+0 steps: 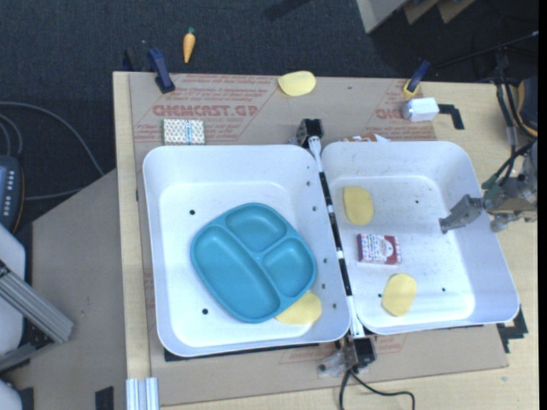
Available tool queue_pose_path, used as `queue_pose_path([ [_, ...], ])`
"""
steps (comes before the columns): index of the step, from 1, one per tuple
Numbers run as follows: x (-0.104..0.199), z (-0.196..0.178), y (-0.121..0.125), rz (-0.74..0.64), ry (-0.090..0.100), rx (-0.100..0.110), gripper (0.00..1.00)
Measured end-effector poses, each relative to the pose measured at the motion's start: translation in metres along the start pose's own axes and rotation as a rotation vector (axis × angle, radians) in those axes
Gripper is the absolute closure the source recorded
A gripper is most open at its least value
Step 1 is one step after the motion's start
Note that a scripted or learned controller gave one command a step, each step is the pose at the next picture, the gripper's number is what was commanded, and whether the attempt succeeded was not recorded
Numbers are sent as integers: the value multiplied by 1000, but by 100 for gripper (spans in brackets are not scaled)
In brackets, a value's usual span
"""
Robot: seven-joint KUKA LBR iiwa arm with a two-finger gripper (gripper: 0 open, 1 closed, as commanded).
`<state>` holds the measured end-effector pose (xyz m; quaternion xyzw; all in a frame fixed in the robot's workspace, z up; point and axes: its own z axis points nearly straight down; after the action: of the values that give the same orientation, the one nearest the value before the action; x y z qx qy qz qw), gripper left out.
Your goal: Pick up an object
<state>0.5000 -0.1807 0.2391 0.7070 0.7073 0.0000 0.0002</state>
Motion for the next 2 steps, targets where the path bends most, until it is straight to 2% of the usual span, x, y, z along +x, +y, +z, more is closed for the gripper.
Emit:
queue_pose_path([
  [1, 68, 69, 20, -1, 1, 2, 0],
  [2, 85, 155, 33, 0, 1, 1, 0],
])
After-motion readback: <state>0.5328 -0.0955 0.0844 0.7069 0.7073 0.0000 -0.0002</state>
